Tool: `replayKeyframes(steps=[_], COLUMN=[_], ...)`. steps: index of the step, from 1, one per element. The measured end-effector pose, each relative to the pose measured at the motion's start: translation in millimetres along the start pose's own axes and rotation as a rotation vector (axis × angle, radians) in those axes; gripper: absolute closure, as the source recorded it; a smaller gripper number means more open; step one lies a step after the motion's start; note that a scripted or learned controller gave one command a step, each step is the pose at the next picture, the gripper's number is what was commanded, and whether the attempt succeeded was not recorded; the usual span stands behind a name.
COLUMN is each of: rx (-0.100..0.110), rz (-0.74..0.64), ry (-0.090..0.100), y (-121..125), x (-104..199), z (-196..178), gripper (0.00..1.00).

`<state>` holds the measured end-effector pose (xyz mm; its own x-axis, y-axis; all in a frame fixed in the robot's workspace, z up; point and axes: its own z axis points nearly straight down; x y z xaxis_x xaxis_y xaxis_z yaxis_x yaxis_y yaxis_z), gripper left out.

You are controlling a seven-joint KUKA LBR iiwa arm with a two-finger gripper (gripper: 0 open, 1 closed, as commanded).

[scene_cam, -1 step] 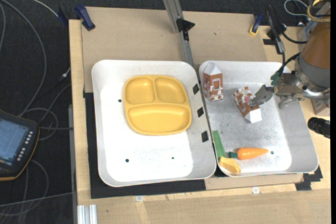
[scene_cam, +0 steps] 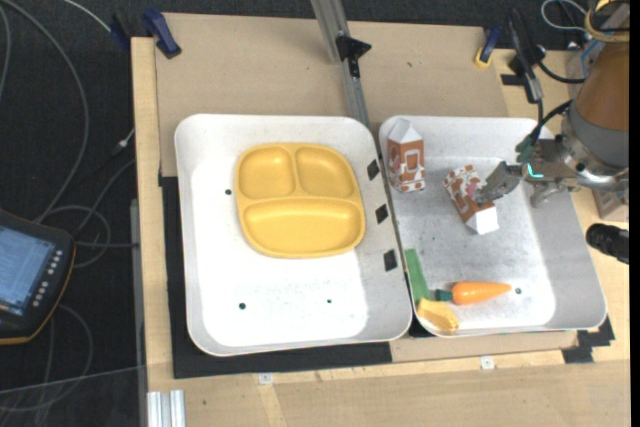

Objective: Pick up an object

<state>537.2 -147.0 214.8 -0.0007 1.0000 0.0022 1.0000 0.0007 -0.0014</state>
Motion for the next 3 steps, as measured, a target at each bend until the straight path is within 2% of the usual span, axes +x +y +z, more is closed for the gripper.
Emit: replayKeyframes(steps=[3], rx=[0.005], rz=[0.001], ry=[0.001], y=[-10.5], x=[10.8], z=[124.5], gripper=[0.00])
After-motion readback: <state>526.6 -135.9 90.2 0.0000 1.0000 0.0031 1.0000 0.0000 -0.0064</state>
